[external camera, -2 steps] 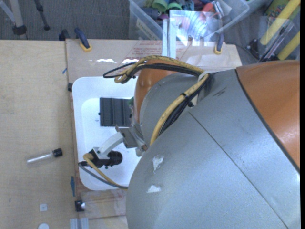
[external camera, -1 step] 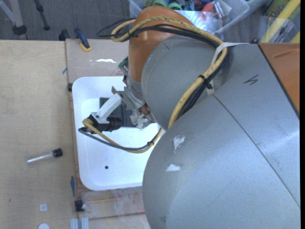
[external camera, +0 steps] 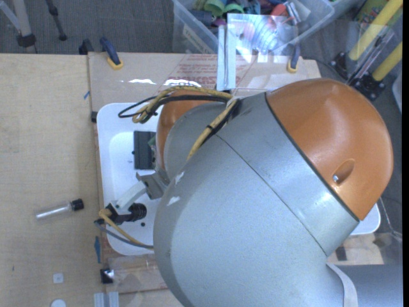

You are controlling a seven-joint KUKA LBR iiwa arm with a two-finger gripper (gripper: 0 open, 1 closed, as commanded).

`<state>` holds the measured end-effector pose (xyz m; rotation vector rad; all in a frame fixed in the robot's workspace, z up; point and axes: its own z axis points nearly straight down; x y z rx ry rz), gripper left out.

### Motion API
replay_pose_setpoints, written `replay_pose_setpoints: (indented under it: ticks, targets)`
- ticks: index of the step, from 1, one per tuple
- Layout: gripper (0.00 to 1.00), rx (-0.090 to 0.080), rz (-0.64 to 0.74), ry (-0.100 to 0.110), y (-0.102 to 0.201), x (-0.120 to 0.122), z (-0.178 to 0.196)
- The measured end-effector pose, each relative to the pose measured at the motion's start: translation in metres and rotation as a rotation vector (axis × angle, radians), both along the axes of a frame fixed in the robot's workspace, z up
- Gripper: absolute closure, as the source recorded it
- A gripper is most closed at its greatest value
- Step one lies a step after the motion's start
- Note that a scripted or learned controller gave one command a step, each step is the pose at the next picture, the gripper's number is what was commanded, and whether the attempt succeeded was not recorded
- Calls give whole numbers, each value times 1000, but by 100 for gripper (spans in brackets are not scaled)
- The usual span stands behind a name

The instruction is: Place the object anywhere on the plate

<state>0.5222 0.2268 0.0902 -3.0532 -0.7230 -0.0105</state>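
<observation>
My grey arm with its orange band (external camera: 332, 139) reaches in from the right and covers most of both bins. The gripper (external camera: 142, 171) hangs low over the left white bin (external camera: 108, 139), and its black and grey parts stand out against the bin's floor. A yellow and black cable (external camera: 179, 96) loops over the wrist. The arm hides whatever lies beneath it, including the inside of the right bin.
A clear tube with a black cap (external camera: 59, 210) lies on the wooden bench left of the bin. Blue clamps (external camera: 114, 56) hold the board at the back. A clear tub of toys (external camera: 255, 5) stands behind the bench, with yellow tubes (external camera: 380, 18) at the far right.
</observation>
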Motion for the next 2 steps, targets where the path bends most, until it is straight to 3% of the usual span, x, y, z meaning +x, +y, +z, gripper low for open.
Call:
replay_pose_setpoints:
  ticks: [1,2]
  targets:
    - [100,-4,446,-9,-1,-38,1]
    - [100,-8,745,6,-2,6,21]
